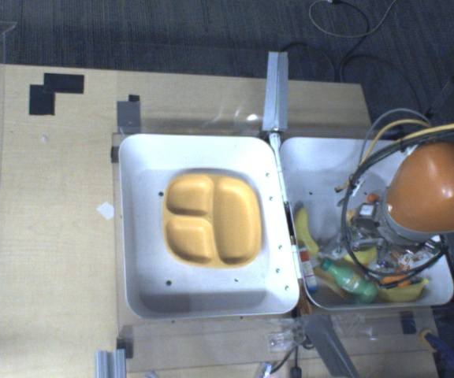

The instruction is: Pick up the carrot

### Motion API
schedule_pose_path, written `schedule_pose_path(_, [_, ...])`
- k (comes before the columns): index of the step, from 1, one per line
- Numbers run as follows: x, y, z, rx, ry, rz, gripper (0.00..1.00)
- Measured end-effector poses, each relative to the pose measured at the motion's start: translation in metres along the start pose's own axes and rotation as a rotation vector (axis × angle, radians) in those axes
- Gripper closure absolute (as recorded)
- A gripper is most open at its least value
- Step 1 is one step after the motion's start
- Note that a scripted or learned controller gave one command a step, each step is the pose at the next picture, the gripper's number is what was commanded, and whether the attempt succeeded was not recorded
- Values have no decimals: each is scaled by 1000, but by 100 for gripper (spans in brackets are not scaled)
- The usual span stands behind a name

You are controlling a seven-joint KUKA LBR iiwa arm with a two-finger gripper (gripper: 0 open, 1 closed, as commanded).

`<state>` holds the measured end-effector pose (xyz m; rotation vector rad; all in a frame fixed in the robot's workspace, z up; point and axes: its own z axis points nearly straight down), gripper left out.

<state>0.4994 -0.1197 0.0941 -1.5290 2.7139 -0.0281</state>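
My gripper [371,248] reaches down into the right bin [321,164], below the arm's orange band [432,187]. The arm and its cables hide most of what lies under it. A thin orange strip [404,273], possibly the carrot, peeks out just right of the gripper among the other items; most of it is covered. I cannot tell whether anything is held.
A green bottle [350,281] lies at the right bin's front, with a yellow banana [307,232] at its left wall and another yellow piece [407,291] at the front right. The left bin [140,235] holds a yellow divided plate [213,217].
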Motion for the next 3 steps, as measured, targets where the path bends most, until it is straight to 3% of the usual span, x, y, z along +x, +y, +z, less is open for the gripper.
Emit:
schedule_pose_path(1, [63, -33, 1, -3, 6, 71, 0])
schedule_pose_path(2, [58, -36, -12, 7, -3, 69, 100])
schedule_pose_path(3, [-55, 2, -91, -22, 8, 23, 100])
